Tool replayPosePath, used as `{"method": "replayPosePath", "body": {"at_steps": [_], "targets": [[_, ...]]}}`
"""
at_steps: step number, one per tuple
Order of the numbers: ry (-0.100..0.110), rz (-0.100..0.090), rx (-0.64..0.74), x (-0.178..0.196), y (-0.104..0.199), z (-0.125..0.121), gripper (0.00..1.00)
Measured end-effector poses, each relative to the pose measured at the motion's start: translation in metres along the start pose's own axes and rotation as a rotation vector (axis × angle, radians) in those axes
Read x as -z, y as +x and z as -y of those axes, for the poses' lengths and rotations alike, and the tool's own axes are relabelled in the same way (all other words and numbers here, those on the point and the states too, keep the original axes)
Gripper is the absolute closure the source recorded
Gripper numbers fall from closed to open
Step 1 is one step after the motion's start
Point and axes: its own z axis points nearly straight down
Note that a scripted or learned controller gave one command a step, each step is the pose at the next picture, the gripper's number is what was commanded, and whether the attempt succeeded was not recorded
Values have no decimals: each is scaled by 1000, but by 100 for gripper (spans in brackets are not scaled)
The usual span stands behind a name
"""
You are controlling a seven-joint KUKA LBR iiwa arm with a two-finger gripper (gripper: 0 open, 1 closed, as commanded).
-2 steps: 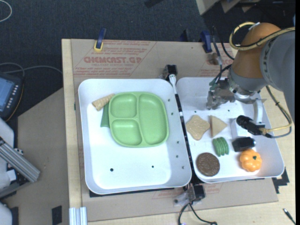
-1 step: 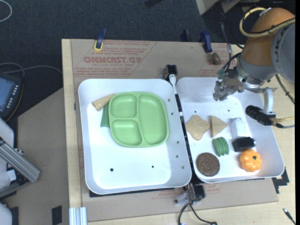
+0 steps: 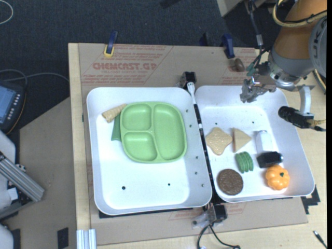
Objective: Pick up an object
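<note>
Your gripper hovers over the right bin's far end, well apart from the food; you cannot tell the jaws' state.

A single fixed camera sits above the bench and looks down at a slant, so the far edge lies at the top of the frame and the near edge at the bottom. It stands far enough off to take in both white bins whole: the left bin and the right bin, side by side at centre. Dark floor shows beyond the bench at the top. The arm comes in from the upper right corner.
</note>
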Motion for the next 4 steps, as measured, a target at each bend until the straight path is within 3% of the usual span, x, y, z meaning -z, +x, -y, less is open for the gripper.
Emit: {"method": "replayPosePath", "body": {"at_steps": [1,2,4], "targets": [[1,0,-1,30,0,-1,100],[12,-3,0,31,27,46,100],[12,-4,1,33,90,115,100]]}}
